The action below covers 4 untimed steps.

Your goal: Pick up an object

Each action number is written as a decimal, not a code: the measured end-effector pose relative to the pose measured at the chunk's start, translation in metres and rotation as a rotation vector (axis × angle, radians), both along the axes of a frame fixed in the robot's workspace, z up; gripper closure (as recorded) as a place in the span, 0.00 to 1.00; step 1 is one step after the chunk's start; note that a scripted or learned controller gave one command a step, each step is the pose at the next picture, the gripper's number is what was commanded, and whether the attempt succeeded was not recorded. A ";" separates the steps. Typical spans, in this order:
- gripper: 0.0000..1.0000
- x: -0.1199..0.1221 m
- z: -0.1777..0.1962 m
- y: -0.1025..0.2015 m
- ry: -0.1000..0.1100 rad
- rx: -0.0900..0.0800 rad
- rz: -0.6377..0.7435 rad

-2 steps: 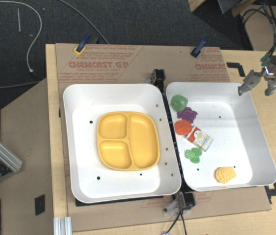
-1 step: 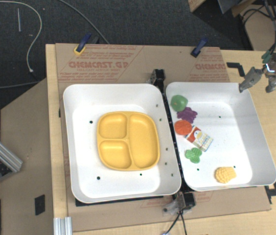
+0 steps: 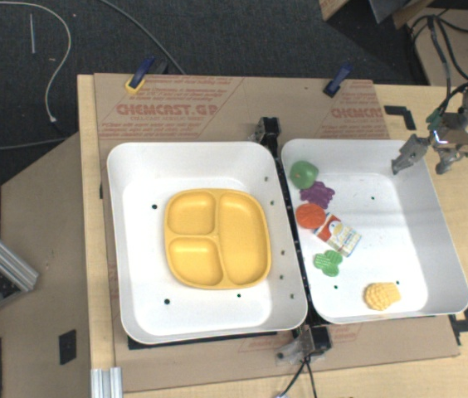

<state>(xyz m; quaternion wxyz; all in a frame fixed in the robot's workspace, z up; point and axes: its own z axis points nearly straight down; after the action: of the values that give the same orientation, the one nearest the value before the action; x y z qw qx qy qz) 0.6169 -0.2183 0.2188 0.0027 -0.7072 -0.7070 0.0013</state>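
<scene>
Two shallow white plastic bins are set side by side on a cardboard-covered desk (image 3: 217,98), the sheet being held down at its far edge by a yellow clamp (image 3: 138,79) and a blue clamp (image 3: 337,80), presumably so that nothing shifts under the arm's reach. The left bin (image 3: 134,181) is occupied by a yellow three-compartment plastic plate (image 3: 217,239), laid flat near its middle.

The candidates for picking are gathered in the right bin (image 3: 433,247), mostly along its left wall: a round green toy (image 3: 304,173) farthest back, a purple lumpy toy (image 3: 318,194) just beside it, an orange-red round toy (image 3: 309,215) next, a small red-and-white packet (image 3: 338,235) touching or nearly touching that, and a small green toy (image 3: 328,263) nearer the front. A yellow corn-shaped toy (image 3: 381,295) lies apart by the front rim, so it is judged the easiest to approach without disturbing neighbours.

The gripper (image 3: 421,157) is seen above the bin's far right corner, its two fingers spread with nothing between them. No object has been taken; a move leftward and down is judged necessary.
</scene>
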 end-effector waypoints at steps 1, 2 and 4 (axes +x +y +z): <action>0.00 -0.010 -0.051 0.003 0.000 0.000 0.001; 0.00 -0.005 -0.098 -0.003 0.000 0.000 0.001; 1.00 -0.005 -0.038 -0.003 -0.012 -0.004 0.001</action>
<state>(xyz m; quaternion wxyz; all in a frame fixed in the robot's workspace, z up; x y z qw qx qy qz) 0.6115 -0.2216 0.1809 -0.0029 -0.7068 -0.7074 -0.0015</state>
